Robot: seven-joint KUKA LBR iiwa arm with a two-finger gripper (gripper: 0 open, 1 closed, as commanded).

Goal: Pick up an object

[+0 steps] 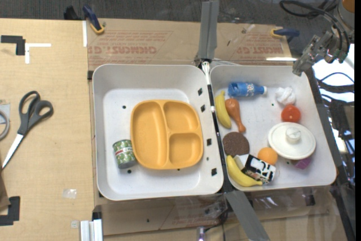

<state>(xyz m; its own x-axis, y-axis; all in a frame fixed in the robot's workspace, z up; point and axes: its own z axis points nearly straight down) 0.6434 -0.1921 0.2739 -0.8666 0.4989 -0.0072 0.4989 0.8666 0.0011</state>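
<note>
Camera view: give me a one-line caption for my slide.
Tool hovers by the right bin's far corner; left bin holds a yellow tray and green can.

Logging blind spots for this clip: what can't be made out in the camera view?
- Gripper: small and blurred; finger state unreadable.
- Purple object: mostly hidden under the white lid.
- Black-and-white item: too small to identify.
- Arm: cut off by the right edge.

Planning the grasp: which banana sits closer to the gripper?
The upper banana, beside the chicken drumstick; the other banana lies at the bin's front edge, farther from the gripper.
</note>
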